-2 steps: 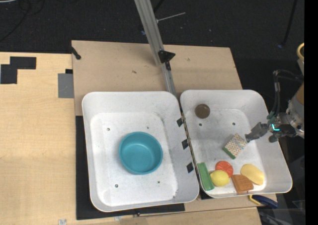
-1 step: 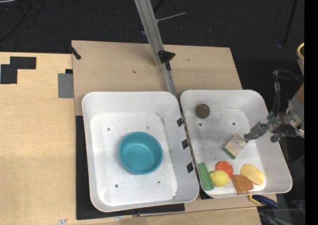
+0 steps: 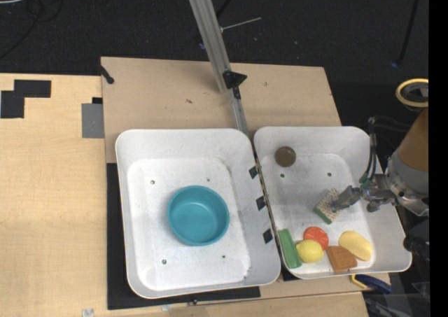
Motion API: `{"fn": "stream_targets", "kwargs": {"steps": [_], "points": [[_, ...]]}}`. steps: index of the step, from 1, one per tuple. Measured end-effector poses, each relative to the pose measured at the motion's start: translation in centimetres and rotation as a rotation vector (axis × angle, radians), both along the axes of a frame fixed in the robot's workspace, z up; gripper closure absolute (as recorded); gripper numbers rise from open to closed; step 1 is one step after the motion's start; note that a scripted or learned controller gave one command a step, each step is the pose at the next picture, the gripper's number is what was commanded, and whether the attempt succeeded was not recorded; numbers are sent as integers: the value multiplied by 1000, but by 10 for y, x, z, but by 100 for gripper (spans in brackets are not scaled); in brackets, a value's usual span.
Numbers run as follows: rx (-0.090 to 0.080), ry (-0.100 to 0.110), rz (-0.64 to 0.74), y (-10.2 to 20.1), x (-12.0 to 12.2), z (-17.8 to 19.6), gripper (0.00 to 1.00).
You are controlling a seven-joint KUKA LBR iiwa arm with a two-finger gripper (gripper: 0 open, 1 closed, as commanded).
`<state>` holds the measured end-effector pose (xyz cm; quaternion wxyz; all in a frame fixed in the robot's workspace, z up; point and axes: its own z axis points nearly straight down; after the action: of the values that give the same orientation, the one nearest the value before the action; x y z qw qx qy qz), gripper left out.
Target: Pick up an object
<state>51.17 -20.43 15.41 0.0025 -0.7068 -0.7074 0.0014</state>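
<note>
My gripper [image 3: 344,200] reaches in from the right over the right bin [image 3: 315,137], low above its floor. Its tip meets a small speckled beige-green block [image 3: 326,206] lying mid-bin; whether it grips the block is unclear. A brown round piece [image 3: 285,156] sits at the bin's far left. Along the near edge lie a green stick [image 3: 289,248], a yellow ball [image 3: 310,251], a red ball [image 3: 316,234], a brown block [image 3: 341,259] and a yellow oval [image 3: 355,244].
The left bin [image 3: 140,148] holds a teal bowl [image 3: 199,214]. A metal rail [image 3: 210,29] slants up from between the bins at the back. The grey arm [image 3: 409,175] hangs over the right bin's right rim.
</note>
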Motion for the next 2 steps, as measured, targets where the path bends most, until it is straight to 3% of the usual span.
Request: {"fn": "stream_targets", "kwargs": {"steps": [1, 2], "points": [[0, 0, 0, 2, 1, -63, 0], [-1, -5, -2, 1, 1, -63, 0]]}}
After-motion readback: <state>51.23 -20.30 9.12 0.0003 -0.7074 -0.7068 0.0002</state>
